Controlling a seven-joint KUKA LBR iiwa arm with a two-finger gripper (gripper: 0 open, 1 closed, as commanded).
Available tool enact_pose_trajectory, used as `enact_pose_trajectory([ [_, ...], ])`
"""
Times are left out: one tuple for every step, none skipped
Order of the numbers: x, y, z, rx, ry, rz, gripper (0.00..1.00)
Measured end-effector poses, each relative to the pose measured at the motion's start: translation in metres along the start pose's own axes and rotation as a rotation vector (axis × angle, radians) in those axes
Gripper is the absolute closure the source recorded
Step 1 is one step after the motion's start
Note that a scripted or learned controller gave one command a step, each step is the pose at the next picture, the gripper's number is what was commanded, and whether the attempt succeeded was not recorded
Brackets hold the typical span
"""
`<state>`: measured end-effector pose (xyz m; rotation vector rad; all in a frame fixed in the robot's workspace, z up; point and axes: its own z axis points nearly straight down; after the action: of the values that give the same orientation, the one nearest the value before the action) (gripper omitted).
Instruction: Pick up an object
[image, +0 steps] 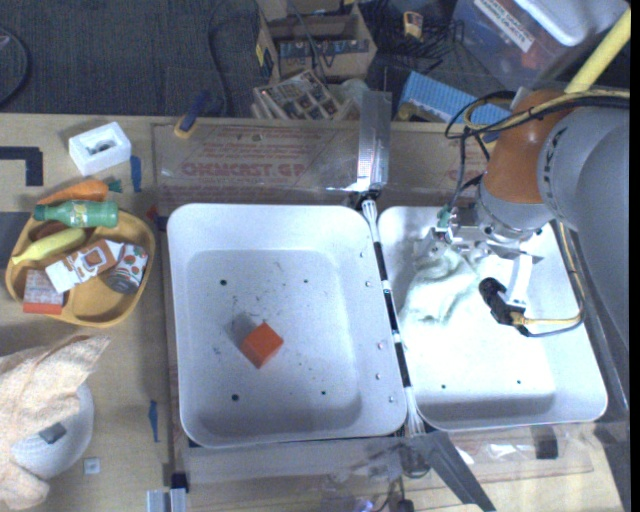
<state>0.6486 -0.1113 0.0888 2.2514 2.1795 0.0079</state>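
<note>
The camera view shows the gripper (452, 243) low over the far left part of the right bin (560, 395), the grey arm (590, 165) with its orange band (515, 165) reaching in from the right. The gripper sits right at a pale crumpled cloth (438, 292) that lies in this bin, spreading from under the gripper toward the near side; whether the gripper is spread, pressed together or pinching the cloth I cannot tell, as its tips blur into the white fabric. A black cable (505, 305) loops down just to the right of the gripper. Well apart to the left and nearer the camera, in the left bin (200, 240), an orange block (263, 344) rests on the floor, slightly left of that bin's middle. Farther left still, on the tabletop (150, 330), a yellow bowl (100, 310) holds a green bottle (78, 213), a banana (45, 245) and small packets. A beige cloth (45, 400) lies at the near left corner.
</note>
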Motion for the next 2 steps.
enact_pose_trajectory([
  [0.041,0.011,-0.145,0.006,0.0,0.038,0.0],
  [-0.007,0.002,-0.003,0.006,0.0,0.143,0.0],
])
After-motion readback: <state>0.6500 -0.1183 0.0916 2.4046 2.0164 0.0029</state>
